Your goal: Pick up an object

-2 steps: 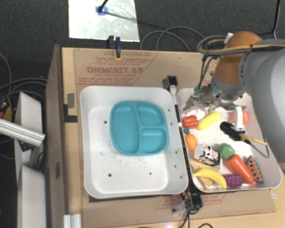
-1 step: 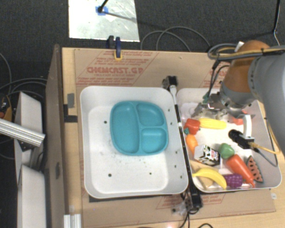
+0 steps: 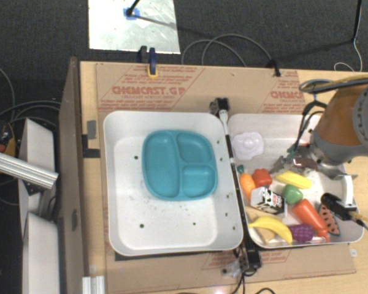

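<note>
arm (image 3: 349,124): reaches in from 3 o'clock, orange band above the wrist, bent down over the right bin.
gripper (image 3: 292,160): low in the right bin (image 3: 276,122), at about 12 o'clock of the toy pile; i cannot tell how it is set, and nothing can be made out in its grip.
task's thing: any one toy; all lie crowded in the 6 o'clock half of the right bin.
nearest toys: a yellow piece (image 3: 294,179) just under the gripper, a red tomato (image 3: 262,177) at its 8 o'clock, a green pepper (image 3: 292,195) below.
other toys: orange piece (image 3: 247,184), black-and-white carton (image 3: 270,200), banana (image 3: 272,227), carrot (image 3: 309,215), purple grapes (image 3: 301,233), a dark slice (image 3: 329,220) at 4 o'clock of the pile.
white cup (image 3: 248,144): alone at 10 o'clock of the pile, apart from the rest.
left bin (image 3: 122,182): bears a blue divided plate (image 3: 179,165), well apart from the gripper.
risk, crowding: the toys touch one another, so a descent could land on two at once or wedge between them and close on nothing.
risk, shape: rounded, smooth pieces such as the yellow one may squirt out sideways as the grip tightens.
risk, knock: a push could shove neighbours toward the bin wall at 6 o'clock.
risk, lift: a shallow pinch near an end could let the toy tip and fall on the way up.
</note>
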Robot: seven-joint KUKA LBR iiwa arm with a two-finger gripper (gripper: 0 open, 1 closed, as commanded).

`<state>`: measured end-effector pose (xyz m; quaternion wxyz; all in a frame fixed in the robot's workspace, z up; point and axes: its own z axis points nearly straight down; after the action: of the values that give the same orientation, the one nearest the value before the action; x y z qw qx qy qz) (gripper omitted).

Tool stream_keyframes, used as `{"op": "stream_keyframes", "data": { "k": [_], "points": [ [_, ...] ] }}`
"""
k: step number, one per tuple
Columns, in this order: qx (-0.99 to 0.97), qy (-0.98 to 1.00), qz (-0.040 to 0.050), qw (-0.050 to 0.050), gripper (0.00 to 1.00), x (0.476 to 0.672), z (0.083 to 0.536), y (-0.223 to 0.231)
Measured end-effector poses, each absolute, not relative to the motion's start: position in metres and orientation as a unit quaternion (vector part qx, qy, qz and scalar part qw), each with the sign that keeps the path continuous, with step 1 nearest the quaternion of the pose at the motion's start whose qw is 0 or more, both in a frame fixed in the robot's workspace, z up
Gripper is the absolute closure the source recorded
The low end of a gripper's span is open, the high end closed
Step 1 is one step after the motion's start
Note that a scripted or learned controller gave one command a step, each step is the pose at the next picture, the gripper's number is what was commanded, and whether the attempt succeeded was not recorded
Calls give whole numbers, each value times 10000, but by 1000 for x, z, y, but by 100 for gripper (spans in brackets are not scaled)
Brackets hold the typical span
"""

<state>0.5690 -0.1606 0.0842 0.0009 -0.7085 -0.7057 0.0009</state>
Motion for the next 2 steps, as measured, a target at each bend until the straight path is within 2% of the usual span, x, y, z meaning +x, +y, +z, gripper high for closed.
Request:
{"op": "stream_keyframes", "data": {
  "k": [1,2],
  "points": [
    [-7062,-7080,-10,-18,100,573,95,-158],
    [-7063,-7080,-10,-16,0,573,95,-158]
  ]
}}
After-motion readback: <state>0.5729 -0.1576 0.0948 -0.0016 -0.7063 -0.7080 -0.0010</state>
